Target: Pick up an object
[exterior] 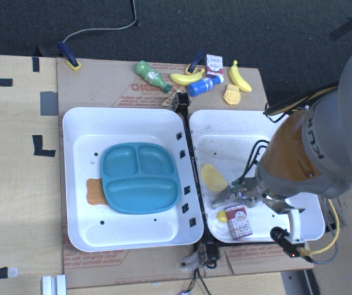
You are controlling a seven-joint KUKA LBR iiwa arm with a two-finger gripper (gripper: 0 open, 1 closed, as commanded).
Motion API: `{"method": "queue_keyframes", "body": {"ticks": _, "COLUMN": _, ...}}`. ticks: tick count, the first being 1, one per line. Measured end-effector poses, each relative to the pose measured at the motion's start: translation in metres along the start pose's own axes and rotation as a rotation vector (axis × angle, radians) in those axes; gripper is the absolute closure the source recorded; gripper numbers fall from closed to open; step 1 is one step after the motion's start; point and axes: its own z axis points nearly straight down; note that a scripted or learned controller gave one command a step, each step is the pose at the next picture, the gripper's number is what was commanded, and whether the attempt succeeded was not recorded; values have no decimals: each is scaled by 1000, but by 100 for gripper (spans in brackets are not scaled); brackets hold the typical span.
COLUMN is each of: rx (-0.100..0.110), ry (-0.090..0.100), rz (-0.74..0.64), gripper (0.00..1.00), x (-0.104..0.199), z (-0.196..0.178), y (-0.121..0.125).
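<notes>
In the right bin (pixel 298 229) lie a pale yellow rounded piece (pixel 213 177), a red and white carton (pixel 238 221) and a small yellow bit (pixel 222 216) touching the carton's left end. My gripper (pixel 223 195) reaches in from the right and hangs low over the bin floor. It sits just below the yellow piece and just above the carton. Nothing visibly hangs from it. The grey arm and its orange band (pixel 292 155) cover the bin's right part.
The left bin (pixel 77 128) holds a blue divided plate (pixel 140 178) with an orange piece (pixel 93 192) poking out from under its left edge. Behind the bins lie a green bottle (pixel 152 77), two bananas (pixel 186 77), a blue bottle (pixel 201 86) and a small carton (pixel 214 63).
</notes>
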Motion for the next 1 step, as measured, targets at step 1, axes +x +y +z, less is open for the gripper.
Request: {"method": "queue_keyframes", "body": {"ticks": 1, "rx": -2, "ry": 2, "rz": -3, "gripper": 0, "x": 7, "z": 0, "y": 64}}
